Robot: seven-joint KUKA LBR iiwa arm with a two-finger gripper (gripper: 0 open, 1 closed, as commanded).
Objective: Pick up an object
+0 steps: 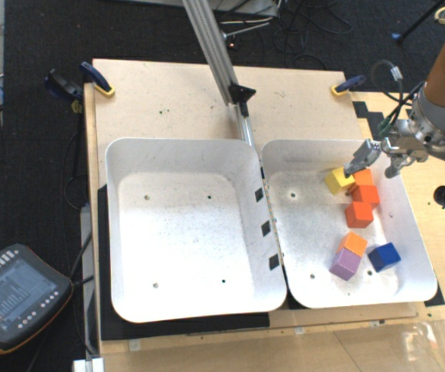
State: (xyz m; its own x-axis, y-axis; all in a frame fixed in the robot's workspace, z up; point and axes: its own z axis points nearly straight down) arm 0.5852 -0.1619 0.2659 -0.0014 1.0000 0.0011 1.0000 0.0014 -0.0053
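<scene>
Several small blocks lie in the right bin (408, 231). A yellow cube (337, 180) sits at the upper middle, with orange blocks (362, 200) stacked close beside it on its right. Lower down are a small orange block (354, 243), a purple block (345, 264) and a blue block (384, 256). My gripper (377, 163) hangs over the bin's upper right part, open, with nothing between its fingers. Its left finger (360, 160) points down just above the yellow cube and the top orange block.
The left bin (129, 208) stands beside the right one, with a dark strip along their shared wall. A slanted metal pole (211, 41) rises from the back of the bench. A teach pendant (13, 293) lies at lower left.
</scene>
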